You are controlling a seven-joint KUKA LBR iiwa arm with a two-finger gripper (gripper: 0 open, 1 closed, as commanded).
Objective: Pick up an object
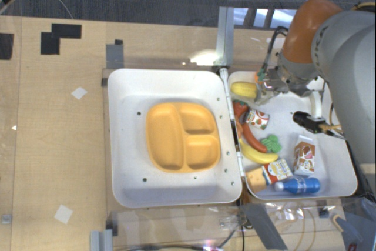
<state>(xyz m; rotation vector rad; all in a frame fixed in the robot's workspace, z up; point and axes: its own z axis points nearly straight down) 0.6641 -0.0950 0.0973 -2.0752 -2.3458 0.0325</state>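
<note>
Camera view shows the big grey arm with its orange band [308, 29] bending down from the right into the right white bin [346, 185]. Its gripper [265, 86] hangs over the bin's top left corner, just beside a small yellow lemon-shaped toy [243, 90]. I cannot tell how its tips are set; they are too small and dark. A smooth yellow plastic tray with three dips [182, 136] sits in the left white bin [129, 185]. A curved yellow banana [257, 154], a blue bottle [299, 186] and small cartons crowd the right bin's bottom edge.
</note>
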